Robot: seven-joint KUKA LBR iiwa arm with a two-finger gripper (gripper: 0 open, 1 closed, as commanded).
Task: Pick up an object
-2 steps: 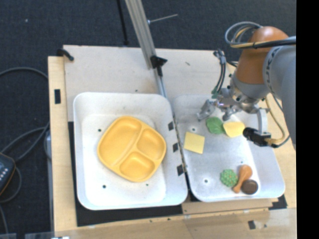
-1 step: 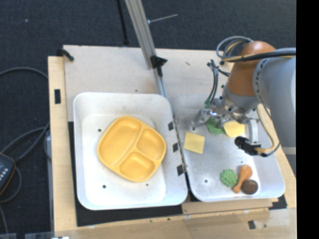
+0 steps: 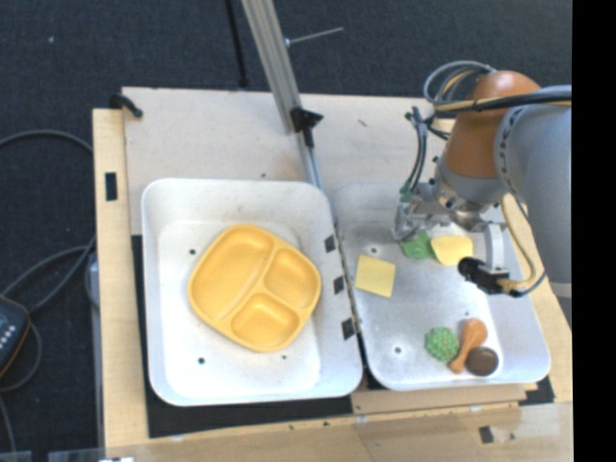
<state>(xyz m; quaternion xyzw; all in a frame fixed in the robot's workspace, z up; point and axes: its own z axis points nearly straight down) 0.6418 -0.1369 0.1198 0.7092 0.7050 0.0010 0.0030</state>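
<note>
While a yellow divided plate (image 3: 254, 286) lies in the left bin (image 3: 164, 210), the right bin (image 3: 385, 359) holds a yellow square (image 3: 375, 276) centrally; at two o'clock, the gripper (image 3: 416, 227) meets a green piece (image 3: 418, 248).

The floor (image 3: 115, 27) is dark carpet, almost black, with a fine speckle. A pale wooden bench (image 3: 192, 133) stands on it, its top plain and beige, a little scuffed. A grey metal post (image 3: 274, 51) slants up from the bench towards the top edge (a mount of some kind). Thin black cables (image 3: 43, 258) loop over the carpet on the left, and a dark box (image 3: 8, 340) with small buttons lies at the left edge. The light is even and flat, with soft shadows.
</note>
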